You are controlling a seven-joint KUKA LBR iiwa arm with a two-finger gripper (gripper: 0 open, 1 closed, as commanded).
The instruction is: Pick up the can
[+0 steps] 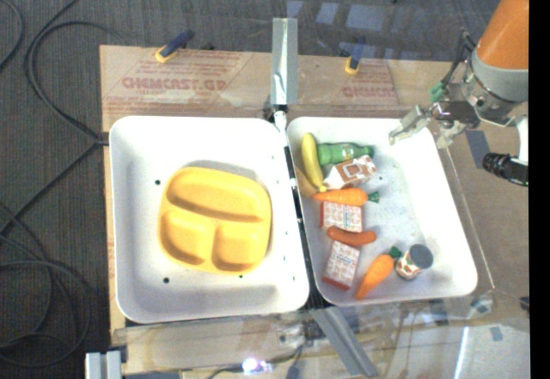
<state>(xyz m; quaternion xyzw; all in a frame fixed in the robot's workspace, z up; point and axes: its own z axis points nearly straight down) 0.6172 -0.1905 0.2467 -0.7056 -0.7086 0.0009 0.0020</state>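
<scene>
My claw hangs with fingers spread, grasping nothing, over the right bin's far corner, because the can lies well apart at the near end, beside a carrot.

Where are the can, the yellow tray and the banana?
can (418,259), camera view, on its grey lid.
yellow tray (218,218), camera view, on its middle ridge.
banana (310,161), camera view, mid-length on its peel.

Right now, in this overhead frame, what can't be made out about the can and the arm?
- Small grey-topped can, camera view: label too small to read.
- Two-finger pincer, camera view: blurred and tiny, so its state is unclear.
- Grey arm with orange band, camera view: cut off by the right edge.
</scene>
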